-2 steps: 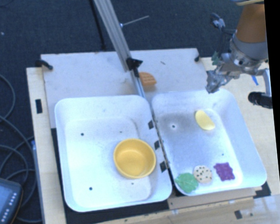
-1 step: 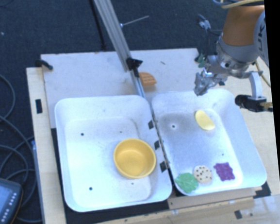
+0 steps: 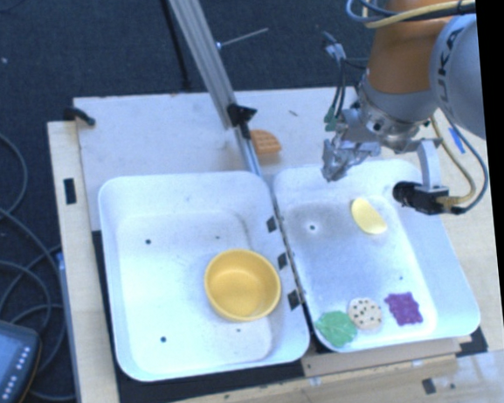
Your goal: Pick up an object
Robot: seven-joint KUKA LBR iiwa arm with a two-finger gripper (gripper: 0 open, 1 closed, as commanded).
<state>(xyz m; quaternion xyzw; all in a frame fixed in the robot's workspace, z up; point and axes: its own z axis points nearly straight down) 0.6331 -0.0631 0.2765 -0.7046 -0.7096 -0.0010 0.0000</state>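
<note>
One yellow bowl (image 3: 242, 283) occupies the left bin (image 3: 129, 251). The right bin (image 3: 435, 285) holds four small items. Gripper (image 3: 336, 164) jaw state: cannot tell. No legible writing.

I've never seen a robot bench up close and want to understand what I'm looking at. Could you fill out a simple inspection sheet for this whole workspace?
Surface: pale bench bearing a left bin and a right bin, side by side.
Job's things: yellow bowl in the left bin; yellow piece, green piece, spotted cookie and purple piece in the right bin.
Clutter: orange item on the bench behind the bins.
Grippers: gripper above the right bin's far edge, nothing seen between its fingers.
Cables: on the arm; dark cords on the floor at left.
Surroundings: slanted metal pole; screen device at lower left.
</note>
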